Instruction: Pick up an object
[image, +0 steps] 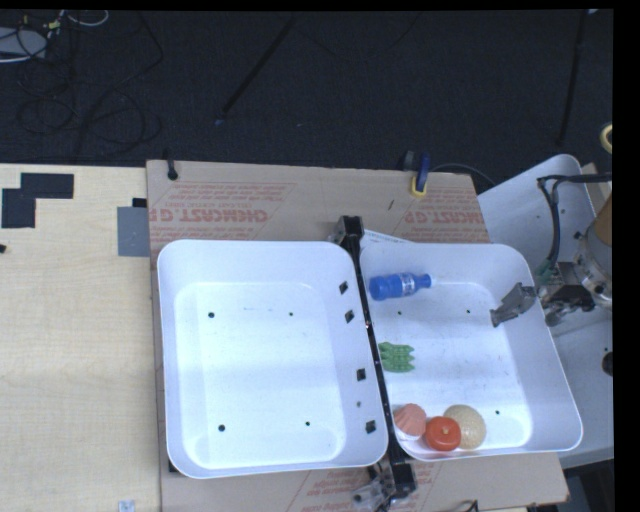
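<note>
You see the grey two-finger pincer (520, 300), released and grasping nothing, at the right white plastic bin's (540, 400) three-o'clock rim, likely to approach the blue plastic bottle (399, 286) at eleven.

Robotics laboratory, test cell. Indicated by: two shallow white plastic bins (180, 300) set side by side on a printed brown cardboard sheet (250, 205); pale wooden worktop (70, 330); loose black cables (60, 30) trailed across dark carpeted floor (330, 90); blue-and-yellow clamp (421, 172) fixed at the cardboard's edge.
</note>
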